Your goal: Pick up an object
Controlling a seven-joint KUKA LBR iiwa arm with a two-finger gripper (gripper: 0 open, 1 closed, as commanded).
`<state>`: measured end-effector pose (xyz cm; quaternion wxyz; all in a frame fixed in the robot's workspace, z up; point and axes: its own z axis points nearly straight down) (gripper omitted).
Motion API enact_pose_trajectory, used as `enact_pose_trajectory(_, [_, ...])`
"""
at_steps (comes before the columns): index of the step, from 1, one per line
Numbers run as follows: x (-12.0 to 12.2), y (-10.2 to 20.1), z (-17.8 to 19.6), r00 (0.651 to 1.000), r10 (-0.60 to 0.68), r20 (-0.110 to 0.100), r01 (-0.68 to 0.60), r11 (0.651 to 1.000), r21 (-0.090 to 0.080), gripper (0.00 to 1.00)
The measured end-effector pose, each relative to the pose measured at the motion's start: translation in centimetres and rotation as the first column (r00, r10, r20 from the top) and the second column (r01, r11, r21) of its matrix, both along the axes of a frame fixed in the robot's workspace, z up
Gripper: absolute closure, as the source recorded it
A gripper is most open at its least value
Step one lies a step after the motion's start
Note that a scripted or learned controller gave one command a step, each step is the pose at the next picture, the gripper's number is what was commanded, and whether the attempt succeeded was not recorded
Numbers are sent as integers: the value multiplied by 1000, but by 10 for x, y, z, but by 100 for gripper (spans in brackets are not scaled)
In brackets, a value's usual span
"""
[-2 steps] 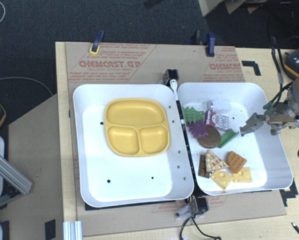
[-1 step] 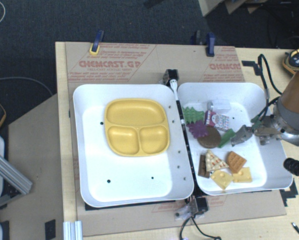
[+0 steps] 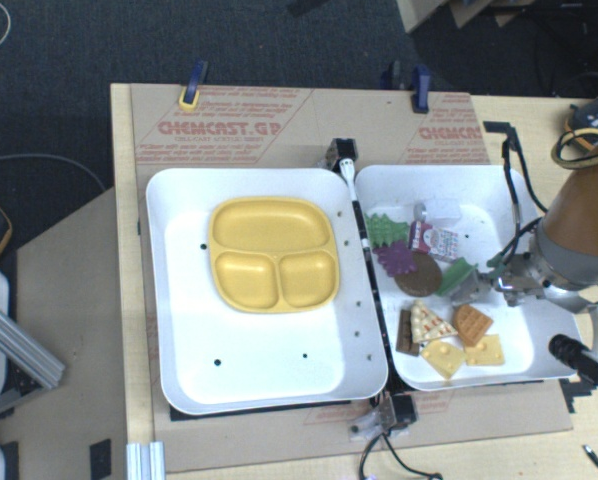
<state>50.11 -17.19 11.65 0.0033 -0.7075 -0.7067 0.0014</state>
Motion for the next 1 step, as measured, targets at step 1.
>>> enact_pose_trajectory(1, [-1,1,-34,1000,1,2,-1,1000,0,0])
